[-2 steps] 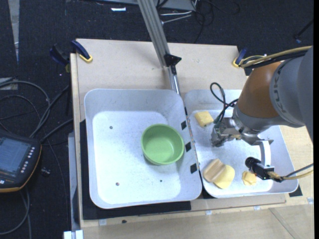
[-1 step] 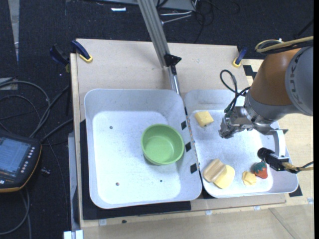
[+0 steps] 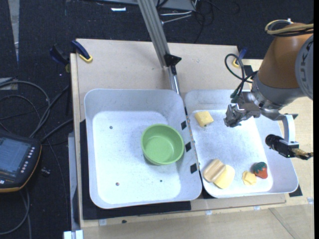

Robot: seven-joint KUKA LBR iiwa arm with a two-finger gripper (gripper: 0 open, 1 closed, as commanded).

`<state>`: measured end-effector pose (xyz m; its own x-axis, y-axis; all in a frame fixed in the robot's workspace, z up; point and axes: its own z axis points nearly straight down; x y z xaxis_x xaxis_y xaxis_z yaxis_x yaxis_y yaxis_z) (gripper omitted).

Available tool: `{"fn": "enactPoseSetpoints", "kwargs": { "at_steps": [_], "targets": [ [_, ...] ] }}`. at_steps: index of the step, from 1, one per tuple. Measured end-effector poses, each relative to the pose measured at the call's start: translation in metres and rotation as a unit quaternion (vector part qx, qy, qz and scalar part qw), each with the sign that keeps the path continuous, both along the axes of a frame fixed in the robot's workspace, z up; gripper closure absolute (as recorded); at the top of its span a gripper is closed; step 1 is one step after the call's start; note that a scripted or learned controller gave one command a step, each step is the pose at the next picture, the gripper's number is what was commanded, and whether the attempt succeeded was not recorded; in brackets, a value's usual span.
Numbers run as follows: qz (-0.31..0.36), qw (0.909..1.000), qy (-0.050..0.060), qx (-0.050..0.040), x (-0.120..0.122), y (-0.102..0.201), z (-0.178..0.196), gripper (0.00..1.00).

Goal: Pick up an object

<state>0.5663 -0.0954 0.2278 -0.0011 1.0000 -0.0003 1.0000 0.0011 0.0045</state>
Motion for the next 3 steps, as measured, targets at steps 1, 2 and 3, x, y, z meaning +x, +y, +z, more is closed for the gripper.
{"fn": "enactPoseSetpoints", "kwargs": {
  "at_steps": [1, 2, 3],
  "targets": [
    [0.000, 1.0000, 0.002, 0.0001, 0.000, 0.000, 0.010, 1.00],
    [0.002, 1.0000, 0.002, 0.0007, -0.015, 0.048, 0.019, 1.00],
    [0.002, 1.0000, 0.002, 0.0008, -0.029, 0.109, 0.016, 1.00]
  ]
}}
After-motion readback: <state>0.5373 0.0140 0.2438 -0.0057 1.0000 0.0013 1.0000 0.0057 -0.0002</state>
